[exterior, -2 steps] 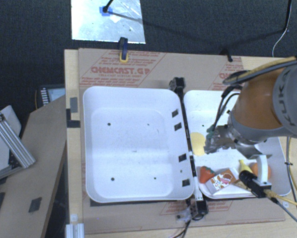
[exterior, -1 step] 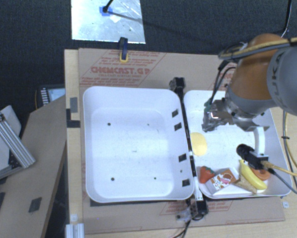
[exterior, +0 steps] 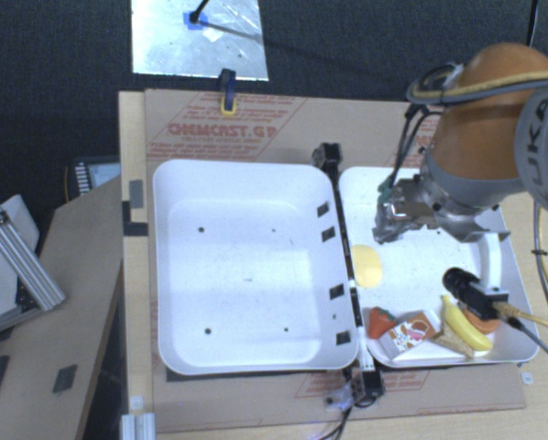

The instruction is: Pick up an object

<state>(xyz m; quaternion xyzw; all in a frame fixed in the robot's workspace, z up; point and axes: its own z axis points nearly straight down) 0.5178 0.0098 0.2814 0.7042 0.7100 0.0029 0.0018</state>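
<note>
My gripper (exterior: 389, 225) hangs over the middle of the right bin (exterior: 356, 183), above and slightly right of a pale yellow round object (exterior: 367, 266) that lies by the bin's left wall. Along the bin's front edge lie a red piece (exterior: 380, 322), a white and red packet (exterior: 409, 334), a tan cone-shaped piece (exterior: 454, 342) and a yellow banana (exterior: 465, 324) with an orange item (exterior: 484, 323) beside it. Nothing shows in the gripper's grasp.
The left bin (exterior: 246, 177) sits beside the right one, with a row of black clips (exterior: 334, 236) along the shared wall. Both bins rest on a cardboard sheet (exterior: 228, 126). A metal plate (exterior: 199, 26) lies beyond the bench.
</note>
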